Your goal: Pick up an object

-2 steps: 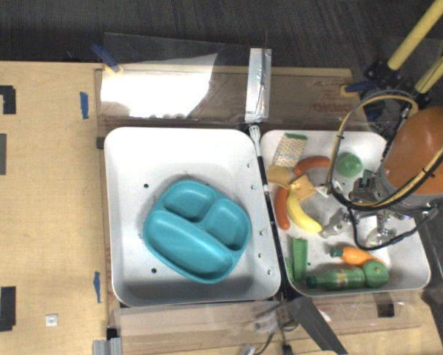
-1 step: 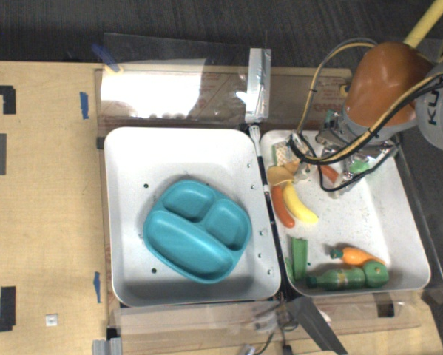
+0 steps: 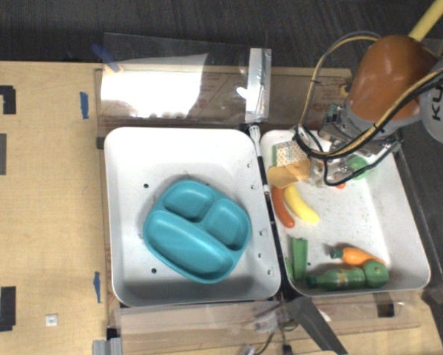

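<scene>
1. While the gripper [image 3: 330, 170] hangs low in the right bin [image 3: 398, 220], I cannot tell its state.
2. Just below-left of it lies a banana [image 3: 300, 203]: probably light, stiff, smooth; grasp across its middle.

Bright, even overhead light fills the scene. Strong white glare washes out the clear plastic sheet [image 3: 162, 87] well left of the two-finger gripper [image 3: 326, 170], hiding its surface. The shallow white left bin [image 3: 125, 161] looks near overexposed, with soft shadow under the teal divided plastic plate [image 3: 197, 230]. The picture is slightly soft and grainy; the dark floor above the gripper is dim.
</scene>
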Tool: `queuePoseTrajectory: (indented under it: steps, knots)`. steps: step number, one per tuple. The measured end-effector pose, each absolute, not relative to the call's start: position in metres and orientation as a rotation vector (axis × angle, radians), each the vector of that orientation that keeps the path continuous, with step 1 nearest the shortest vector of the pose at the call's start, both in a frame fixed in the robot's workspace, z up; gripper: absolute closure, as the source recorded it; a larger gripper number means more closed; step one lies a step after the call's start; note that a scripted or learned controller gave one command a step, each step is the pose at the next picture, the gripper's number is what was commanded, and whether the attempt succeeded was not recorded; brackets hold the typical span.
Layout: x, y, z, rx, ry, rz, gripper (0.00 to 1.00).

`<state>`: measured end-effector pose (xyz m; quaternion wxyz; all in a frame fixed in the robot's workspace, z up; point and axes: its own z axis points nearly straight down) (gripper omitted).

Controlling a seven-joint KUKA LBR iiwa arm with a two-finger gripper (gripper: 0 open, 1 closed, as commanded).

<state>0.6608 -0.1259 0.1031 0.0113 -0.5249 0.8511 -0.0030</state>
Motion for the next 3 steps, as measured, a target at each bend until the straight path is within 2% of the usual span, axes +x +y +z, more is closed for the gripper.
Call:
queuePoseTrajectory:
  steps: [1, 2, 3]
  knots:
    - [0.661, -0.061, 0.193, -1.482, 2.75, -0.009, 1.0]
    - [0.669, -0.077, 0.225, -1.451, 2.772, -0.007, 1.0]
    - [0.671, -0.075, 0.236, -1.445, 2.764, -0.008, 1.0]
